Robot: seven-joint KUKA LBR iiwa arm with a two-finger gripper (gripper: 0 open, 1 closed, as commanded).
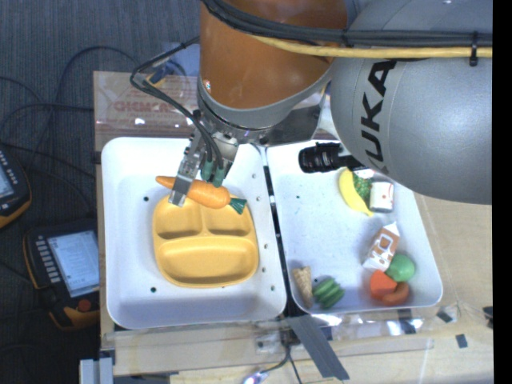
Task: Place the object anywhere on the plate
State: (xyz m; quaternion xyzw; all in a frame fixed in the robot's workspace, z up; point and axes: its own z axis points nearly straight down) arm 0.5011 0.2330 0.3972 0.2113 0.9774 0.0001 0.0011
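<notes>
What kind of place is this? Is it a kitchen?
Probably not a kitchen; it looks like a robot lab or test bench. A big KUKA arm reaches over two white bins. The food looks like toys: a carrot at the yellow plate's back edge. Cables and handheld control devices lie nearby.

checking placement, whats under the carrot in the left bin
The carrot lies across the far rim of the yellow plate, gripper right above it. The rim beneath is covered.

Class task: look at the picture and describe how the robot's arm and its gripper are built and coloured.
The thick rounded grey arm carries black KUKA lettering and a wide glossy orange band above the wrist. Black cables and a yellow cable run along it. The small two-finger gripper is metallic, with green parts near its slim fingers.
</notes>
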